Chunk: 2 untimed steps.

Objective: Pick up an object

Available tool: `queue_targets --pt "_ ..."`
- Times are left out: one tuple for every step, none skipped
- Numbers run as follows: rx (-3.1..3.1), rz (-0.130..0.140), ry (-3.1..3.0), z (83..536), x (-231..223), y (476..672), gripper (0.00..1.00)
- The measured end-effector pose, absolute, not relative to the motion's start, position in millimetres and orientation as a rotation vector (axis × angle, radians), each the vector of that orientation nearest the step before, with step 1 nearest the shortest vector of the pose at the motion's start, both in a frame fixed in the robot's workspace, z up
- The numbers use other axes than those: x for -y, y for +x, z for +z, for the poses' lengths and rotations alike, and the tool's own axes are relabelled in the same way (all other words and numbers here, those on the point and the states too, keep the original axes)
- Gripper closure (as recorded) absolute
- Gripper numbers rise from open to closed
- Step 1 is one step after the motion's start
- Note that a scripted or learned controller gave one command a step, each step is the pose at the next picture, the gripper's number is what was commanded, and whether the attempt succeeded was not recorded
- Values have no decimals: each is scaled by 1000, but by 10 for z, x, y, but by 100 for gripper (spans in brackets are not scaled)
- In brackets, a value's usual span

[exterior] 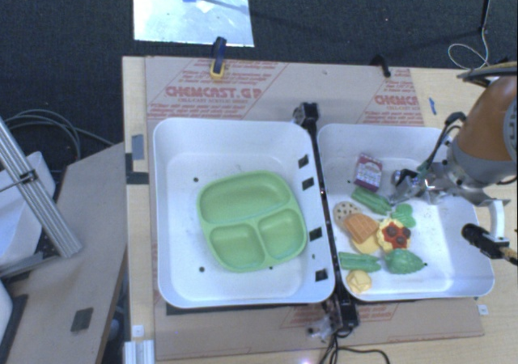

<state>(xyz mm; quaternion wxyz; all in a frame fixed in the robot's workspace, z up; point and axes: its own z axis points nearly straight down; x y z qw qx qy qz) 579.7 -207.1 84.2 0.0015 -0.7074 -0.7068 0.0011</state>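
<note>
Progress: nothing is showing as lifted; the pick is looking not yet done, with reach, grasp and lift seeming left to do.
Toy food pile (380, 241): sitting low in the right bin (461, 277), lower right of the frame; yellow, orange, red and green pieces are lying bunched and touching.
Green pieces: one leafy piece (405, 261) is resting at the pile's right edge, a long green one (371, 201) at its top.
Small red packet (368, 171): lying just above the pile, apart from it.
Gripper (407, 180): hovering over the right bin, just right of the packet and above the pile; I cannot tell whether the fingers are released or clenched.
Green tray (251, 221): lying in the left bin (174, 217), centre of the frame, three compartments.
Bench (267, 83): carrying both bins.
</note>
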Motion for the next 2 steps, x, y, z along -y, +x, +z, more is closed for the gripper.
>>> queue_targets --pt "2232 -5 -2220 858 2060 6268 0" --pt "2232 -4 -2219 958 2063 6256 100"
